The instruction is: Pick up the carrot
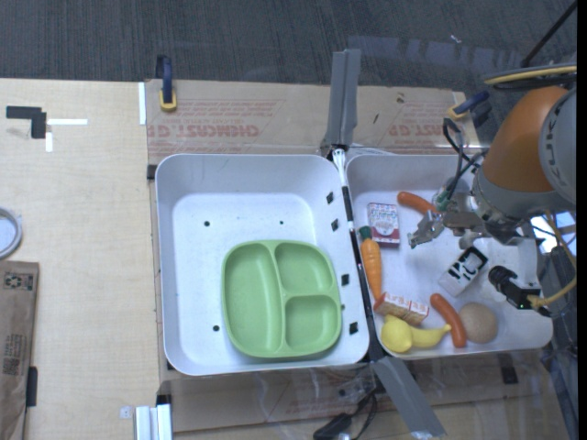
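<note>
Approach step: the two-finger metal gripper (429, 230) hovers open and empty mid-bin; next it must reach the long orange carrot (371, 266) along the right white bin's (514, 345) left wall

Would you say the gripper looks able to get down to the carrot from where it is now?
Probably yes. The carrot lies uncovered along the right bin's left wall, with the gripper hovering just to its right. That wall beside it may crowd the grasp.
</note>
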Robot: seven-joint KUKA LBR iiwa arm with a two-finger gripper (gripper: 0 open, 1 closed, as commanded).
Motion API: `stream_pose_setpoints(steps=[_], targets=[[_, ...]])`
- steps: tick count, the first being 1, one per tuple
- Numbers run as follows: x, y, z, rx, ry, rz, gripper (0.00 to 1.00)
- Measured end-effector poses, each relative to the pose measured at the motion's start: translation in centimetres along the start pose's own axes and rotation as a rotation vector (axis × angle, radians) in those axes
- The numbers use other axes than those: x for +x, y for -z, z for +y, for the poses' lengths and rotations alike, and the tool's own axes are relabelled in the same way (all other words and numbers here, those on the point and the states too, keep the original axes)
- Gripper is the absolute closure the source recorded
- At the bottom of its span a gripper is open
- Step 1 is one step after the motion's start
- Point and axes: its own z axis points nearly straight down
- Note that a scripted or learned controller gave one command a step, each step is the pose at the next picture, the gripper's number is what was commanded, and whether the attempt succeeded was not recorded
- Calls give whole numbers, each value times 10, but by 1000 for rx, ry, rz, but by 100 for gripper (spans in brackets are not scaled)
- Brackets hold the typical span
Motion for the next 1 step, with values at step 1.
stream_pose_setpoints(steps=[1], targets=[[-1,9,0,1,1,-1,100]])
